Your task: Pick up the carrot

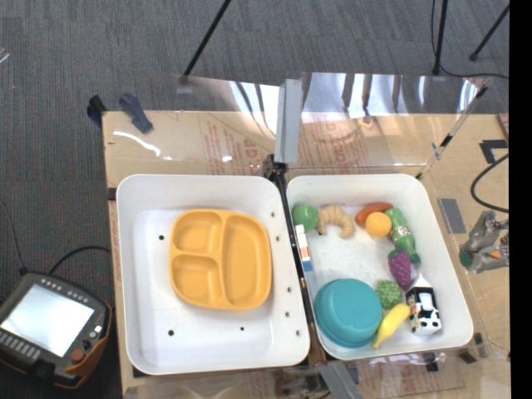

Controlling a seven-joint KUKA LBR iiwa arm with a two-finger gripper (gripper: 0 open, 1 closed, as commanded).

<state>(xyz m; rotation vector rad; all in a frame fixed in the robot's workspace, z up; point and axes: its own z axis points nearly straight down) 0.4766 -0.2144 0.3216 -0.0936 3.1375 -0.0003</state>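
On the floor by the bench's near left corner lies a handheld screen with a dark cable.

The left bin holds one thing, a yellow divided plate. It lies flat in the middle, a little toward the right wall.

The right bin is crowded. A small narrow box lies along its left wall. Just beyond the box, in the far left corner, sits a round green fruit. A croissant lies just beside the fruit. A teal bowl fills the near left part of the bin, close to the near edge.

The carrot lies against the far edge, right of the middle. Its orange-red body points left and is partly hidden by an orange that touches it on the near side. A green vegetable runs from beside the orange toward the right wall, and a bunch of purple grapes touches its near end. Nearer than the grapes is a piece of broccoli, just beside the bowl. A banana lies slanted between the bowl and a black-and-white carton. The carton stands in the near right corner.
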